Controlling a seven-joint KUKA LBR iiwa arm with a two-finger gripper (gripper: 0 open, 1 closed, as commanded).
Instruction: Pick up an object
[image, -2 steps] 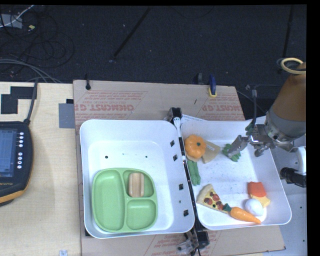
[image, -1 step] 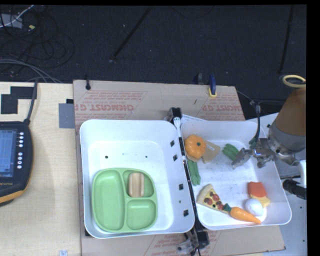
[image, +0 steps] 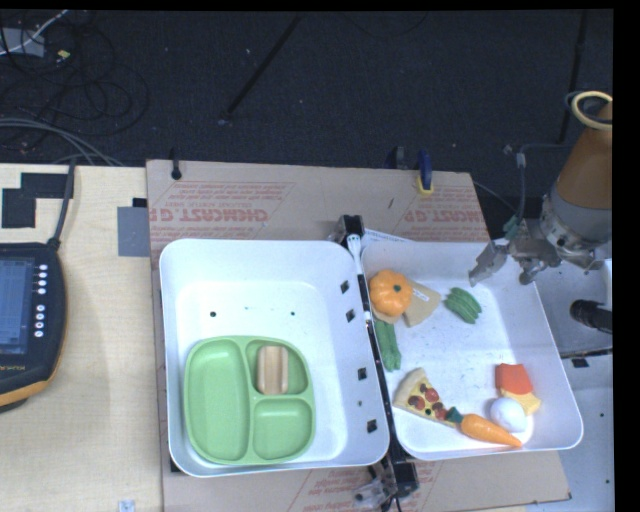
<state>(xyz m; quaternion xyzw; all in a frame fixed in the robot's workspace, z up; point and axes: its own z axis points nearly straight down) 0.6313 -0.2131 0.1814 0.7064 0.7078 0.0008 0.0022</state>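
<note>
1. Camera view from above: two shallow white bins side by side on a cardboard sheet atop the desk (image: 90, 330), left bin (image: 200, 280) and right bin (image: 555, 400) meeting at a black hinge-like seam.
2. Left bin: green divided tray (image: 215, 410) lying flat toward the near side, with a small tan wooden block (image: 271, 368) in its upper right compartment.
3. Right bin, far left corner: orange pumpkin (image: 391, 294) resting against a pale wedge (image: 423, 303), with a dark green pod (image: 387, 343) just below along the seam.
4. Right bin, further right: green leafy piece (image: 463, 304) lying apart from the pumpkin, nearest to the pincer.
5. Right bin, near side: pizza slice (image: 424, 397), carrot (image: 487, 428) touching its tip, white egg (image: 507, 411) and red-orange block (image: 514, 380) clustered by the right wall.
6. Grey arm (image: 585, 190) entering from the right, pincer (image: 492, 263) hovering above the far right part of the right bin, just beside and above the green leafy piece.
7. Pincer fingers (image: 480, 270) too small and blurred: cannot tell how far apart, nothing seen between them.
8. Left of the bins: black handheld pendant (image: 25, 315) on the desk.
</note>
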